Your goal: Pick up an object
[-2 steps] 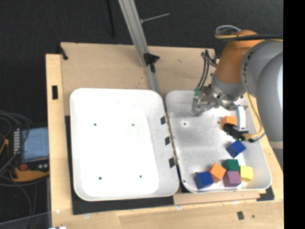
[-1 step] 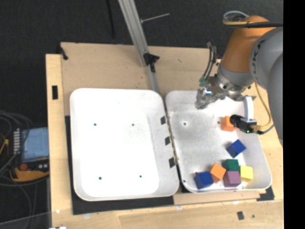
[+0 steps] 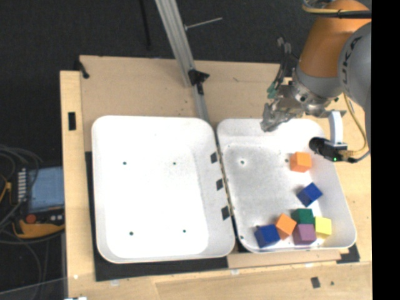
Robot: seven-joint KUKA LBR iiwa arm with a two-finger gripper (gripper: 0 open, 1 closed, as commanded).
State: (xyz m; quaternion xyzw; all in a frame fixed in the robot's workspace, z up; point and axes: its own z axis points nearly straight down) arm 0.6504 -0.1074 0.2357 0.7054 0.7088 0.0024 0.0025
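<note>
Camera view: claw above bin rim

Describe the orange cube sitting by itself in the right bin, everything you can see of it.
The orange cube is a small block, plain matte orange, foam-like or plastic by its look, with its top face lighter than its sides. It rests flat on the floor of the right bin, in the far right part, slightly turned against the bin's edges. Nothing touches it: the blue cube lies nearer the camera, apart, and the gripper hangs over the bin's far rim, to its left.
</note>
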